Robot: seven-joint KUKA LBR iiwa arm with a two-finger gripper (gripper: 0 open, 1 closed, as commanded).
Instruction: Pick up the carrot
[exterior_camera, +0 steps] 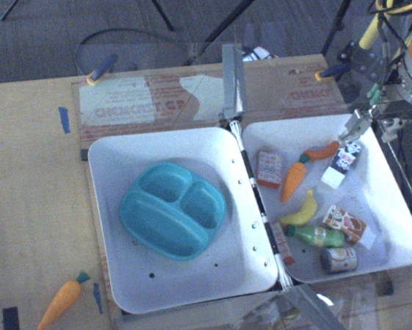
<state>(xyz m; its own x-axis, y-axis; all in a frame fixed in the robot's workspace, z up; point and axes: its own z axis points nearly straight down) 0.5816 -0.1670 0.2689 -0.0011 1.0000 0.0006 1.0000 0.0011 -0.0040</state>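
Camera view: an orange carrot [293, 181] with a green top lies tilted in the right bin [394, 198]; gripper [354, 126] hovers at its far right, grip undeterminable.

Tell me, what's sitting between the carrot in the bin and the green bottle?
A yellow banana. In the camera view it lies in the right bin, just below the carrot and just above the green bottle.
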